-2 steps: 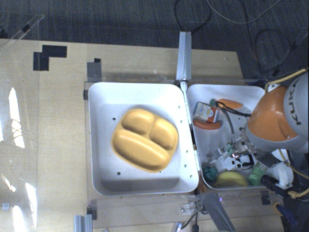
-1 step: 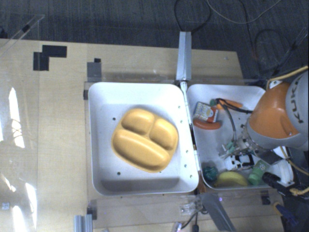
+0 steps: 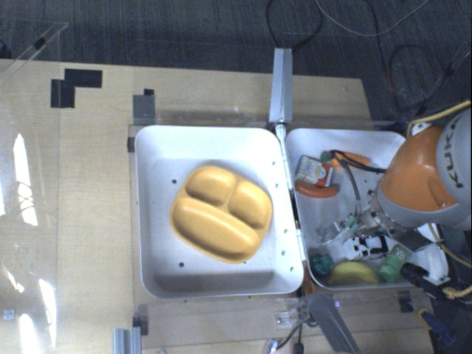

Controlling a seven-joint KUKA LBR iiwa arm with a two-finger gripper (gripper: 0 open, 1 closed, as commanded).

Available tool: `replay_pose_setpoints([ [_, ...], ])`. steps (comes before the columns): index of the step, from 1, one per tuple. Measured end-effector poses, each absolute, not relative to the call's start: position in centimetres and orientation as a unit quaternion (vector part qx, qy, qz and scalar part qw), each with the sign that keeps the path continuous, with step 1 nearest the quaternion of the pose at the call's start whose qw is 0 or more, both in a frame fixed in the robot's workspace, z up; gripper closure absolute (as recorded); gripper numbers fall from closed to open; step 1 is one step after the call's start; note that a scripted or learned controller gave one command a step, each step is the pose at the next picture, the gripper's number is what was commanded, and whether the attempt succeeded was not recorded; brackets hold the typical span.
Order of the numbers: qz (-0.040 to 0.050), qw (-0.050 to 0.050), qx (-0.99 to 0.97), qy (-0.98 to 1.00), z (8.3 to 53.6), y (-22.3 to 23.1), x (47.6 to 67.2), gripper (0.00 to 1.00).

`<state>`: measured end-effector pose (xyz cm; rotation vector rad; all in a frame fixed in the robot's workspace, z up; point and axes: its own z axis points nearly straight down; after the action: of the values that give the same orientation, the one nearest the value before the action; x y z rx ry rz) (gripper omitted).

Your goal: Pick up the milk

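The milk [image 3: 310, 169] is a small carton with a grey top and a blue and orange front. It stands near the left wall of the right bin [image 3: 391, 140], toward the back. My gripper [image 3: 352, 233] hangs low over the front half of that bin, below and to the right of the milk and clearly apart from it. The grey arm with its orange band [image 3: 422, 174] comes in from the right and covers the bin's right side.
A red sausage [image 3: 317, 191] lies just in front of the milk and an orange carrot [image 3: 348, 158] behind it. A banana [image 3: 352, 273], a dark green piece [image 3: 321, 262] and a green item [image 3: 391, 263] lie along the front wall. A yellow bread loaf [image 3: 221, 212] lies in the left bin [image 3: 155, 264].
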<state>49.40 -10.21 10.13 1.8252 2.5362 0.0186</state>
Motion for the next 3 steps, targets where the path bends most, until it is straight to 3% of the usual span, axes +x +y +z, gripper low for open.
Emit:
replay_pose_setpoints([
  [1, 0.0032, 0.004, 0.562, 0.827, 9.0, -11.8, 49.0, 0.0],
  [2, 0.0025, 0.005, 0.548, 0.837, 8.9, -10.9, 51.8, 0.0],
  [3, 0.0029, 0.008, 0.558, 0.83, 8.9, -9.5, 51.1, 0.0],
])
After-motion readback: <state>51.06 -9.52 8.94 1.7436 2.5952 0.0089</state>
